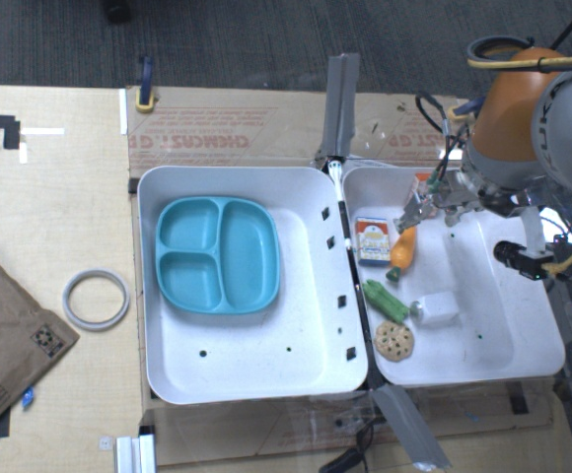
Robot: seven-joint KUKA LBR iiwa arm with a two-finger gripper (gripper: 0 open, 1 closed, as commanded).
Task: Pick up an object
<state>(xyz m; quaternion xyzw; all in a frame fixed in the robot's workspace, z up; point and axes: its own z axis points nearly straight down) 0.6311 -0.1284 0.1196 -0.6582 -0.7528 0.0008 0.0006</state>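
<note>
The arm (533,106) runs off the right edge. Its gripper (419,208) looks small and cluttered, state unreadable. The cardboard box (5,343) is cropped at left, and the packet's (373,241) label is too small to read.

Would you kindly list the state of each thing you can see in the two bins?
Blue divided plate: upright, flat in left bin.
Carrot: lying in right bin, below the tool.
Small box: flat, beside carrot.
Green vegetable: on its side.
Cookie: flat.
White object: lying by the vegetable.

Light is even and bright from above; the two white plastic bins (168,264) glare slightly, shadows are soft, and edges are a little blurred.
</note>
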